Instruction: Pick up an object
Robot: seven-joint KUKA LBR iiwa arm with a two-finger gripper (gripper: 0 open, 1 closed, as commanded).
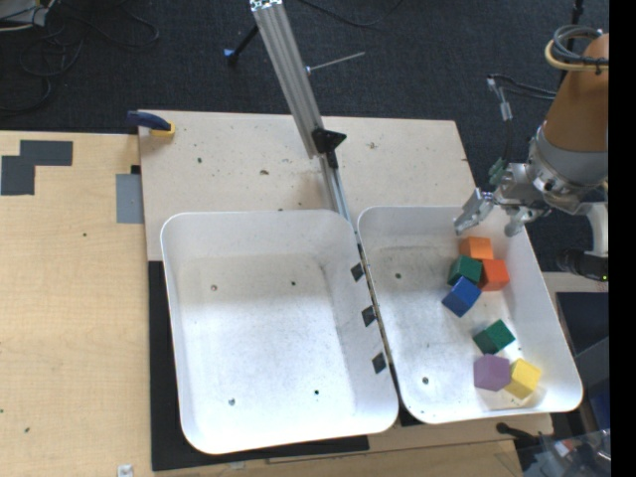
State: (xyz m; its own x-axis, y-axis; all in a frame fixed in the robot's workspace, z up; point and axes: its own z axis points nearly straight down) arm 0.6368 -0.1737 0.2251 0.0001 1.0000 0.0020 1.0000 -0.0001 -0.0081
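Blocks lie in the right bin (556, 311), clustered along its right half, right of the frame's centre. An orange block (480, 248) sits uppermost; just below it a second orange block (495, 273) touches a dark green block (465, 269), and a blue block (461, 297) rests against the green one's lower edge. Lower down, apart from this cluster, are another green block (493, 337), a purple block (491, 372) and a yellow block (524, 377), the last two touching near the bin's lower right corner. The gripper (494, 217) hangs over the bin's upper right edge, just above the uppermost orange block; its two fingers (469, 217) are spread apart with nothing between them. Above it the arm's orange band (579, 107) shows at the frame's right edge. The left bin (179, 266) adjoins the right one along a shared divider. Both rest on a pale speckled board (238, 162), crossed by a slanted aluminium bar (293, 68). A light wooden tabletop (70, 296) fills the left of the frame; dark carpet (417, 28) with cables spans the top.
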